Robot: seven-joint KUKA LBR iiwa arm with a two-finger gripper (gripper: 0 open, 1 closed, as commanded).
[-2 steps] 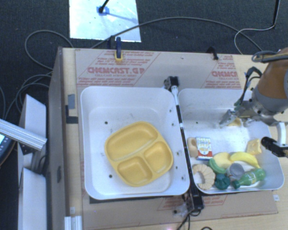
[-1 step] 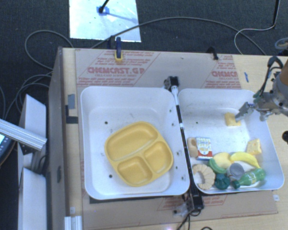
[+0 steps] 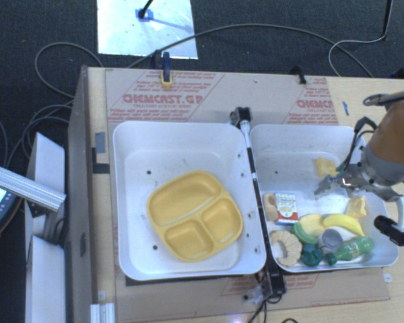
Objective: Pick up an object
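Camera view puts the gripper (image 3: 337, 180) (grip state cannot be told) low in the right bin (image 3: 289, 140), approaching toys heaped at five o'clock, likeliest the banana (image 3: 345, 223); next, close and lift.

The objects lie in the right bin (image 3: 289, 140), taken here as landmark. Against its near wall sits a cluster: a yellow banana (image 3: 345, 223) curving flat, a lime-green rounded piece (image 3: 308, 226) touching the banana's left end, a small grey cup (image 3: 332, 237) tipped with its mouth towards the viewer just below the banana, a green bottle (image 3: 350, 249) lying on its side along the near wall, a dark teal lump (image 3: 312, 255) beside the bottle's left end, and a pale ring-shaped cracker (image 3: 286, 245) in the bin's near left corner. Near the bin's left wall lies a small flat card (image 3: 286, 206), white with red and blue print. A yellow block (image 3: 325, 166) rests towards the bin's middle; another pale yellow piece (image 3: 357, 206) lies just above the banana
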